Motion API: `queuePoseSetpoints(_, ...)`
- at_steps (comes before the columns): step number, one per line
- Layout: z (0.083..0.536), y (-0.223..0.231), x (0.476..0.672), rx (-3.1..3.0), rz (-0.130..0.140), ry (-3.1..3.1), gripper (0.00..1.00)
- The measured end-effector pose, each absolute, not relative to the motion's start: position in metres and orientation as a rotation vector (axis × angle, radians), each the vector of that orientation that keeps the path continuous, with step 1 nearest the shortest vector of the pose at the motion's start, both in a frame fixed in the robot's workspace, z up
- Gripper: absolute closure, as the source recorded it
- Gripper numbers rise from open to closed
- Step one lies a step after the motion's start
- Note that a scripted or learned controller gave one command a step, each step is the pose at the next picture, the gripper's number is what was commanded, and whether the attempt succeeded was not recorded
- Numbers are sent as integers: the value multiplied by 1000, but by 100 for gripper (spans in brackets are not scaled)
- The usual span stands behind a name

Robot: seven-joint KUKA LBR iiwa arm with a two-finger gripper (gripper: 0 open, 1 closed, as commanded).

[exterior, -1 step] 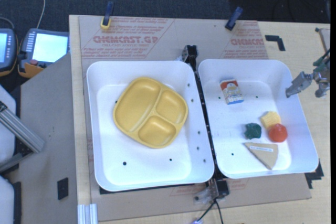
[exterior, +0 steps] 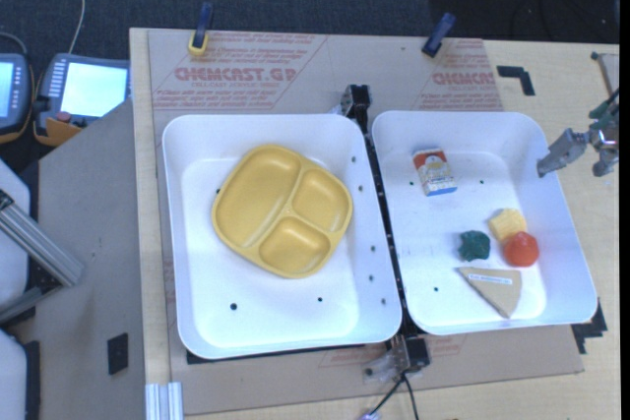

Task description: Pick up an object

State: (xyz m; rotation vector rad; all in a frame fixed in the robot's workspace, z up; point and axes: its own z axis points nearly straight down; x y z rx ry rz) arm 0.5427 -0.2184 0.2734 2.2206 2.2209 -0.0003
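The gripper [exterior: 574,149] hangs at the right bin's [exterior: 413,300] far right rim, holding nothing; I can't tell how it's set. Inside lie a small carton [exterior: 434,172], yellow block [exterior: 508,223] touching a tomato [exterior: 521,249], green lump [exterior: 474,245], and sandwich wedge [exterior: 493,286]. The left bin [exterior: 197,310] bears a yellow divided plate [exterior: 283,210].
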Motion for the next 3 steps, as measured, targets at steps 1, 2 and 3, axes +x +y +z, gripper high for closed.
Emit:
queuePoseSetpoints(1,219,-210,549,2224,-4,2228,0)
queuePoseSetpoints(2,159,-207,556,2225,-4,2227,0)
queuePoseSetpoints(3,96,-209,551,2227,-6,2227,0)
